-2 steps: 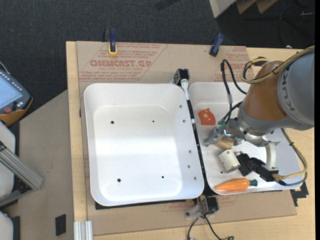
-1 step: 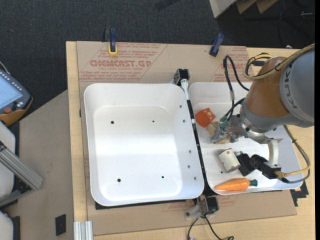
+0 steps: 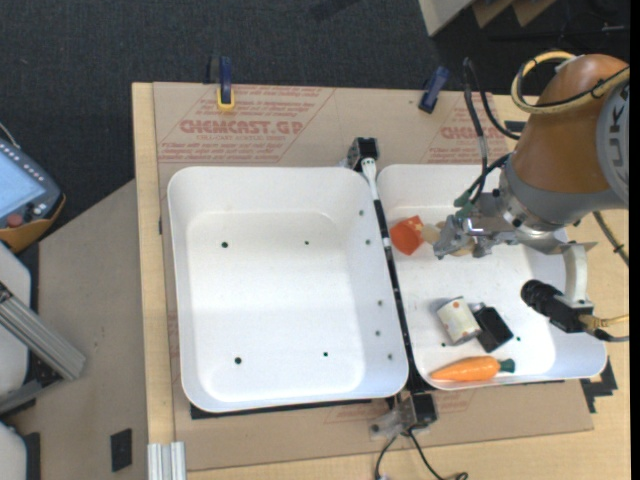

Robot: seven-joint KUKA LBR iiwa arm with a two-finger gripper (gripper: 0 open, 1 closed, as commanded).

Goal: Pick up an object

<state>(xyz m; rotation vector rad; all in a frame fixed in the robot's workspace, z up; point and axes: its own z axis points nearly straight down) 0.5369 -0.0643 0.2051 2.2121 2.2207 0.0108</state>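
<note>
In the right bin [image 3: 540,360], an orange-red chunk [image 3: 406,235] lies near the divider at the far left. My gripper [image 3: 450,241] hangs low just to its right, close to it, and nothing shows held in it. Nearer the front lie a small white cylinder with a tan end [image 3: 456,319] and a black block [image 3: 492,328] touching it on the right. An orange carrot with a green tip [image 3: 468,370] rests along the front wall.
The left bin [image 3: 200,218] stands beside the right one, with a black divider strip [image 3: 388,258] between them. Both sit on a cardboard sheet [image 3: 250,118] held by blue clamps [image 3: 224,76] at the back.
</note>
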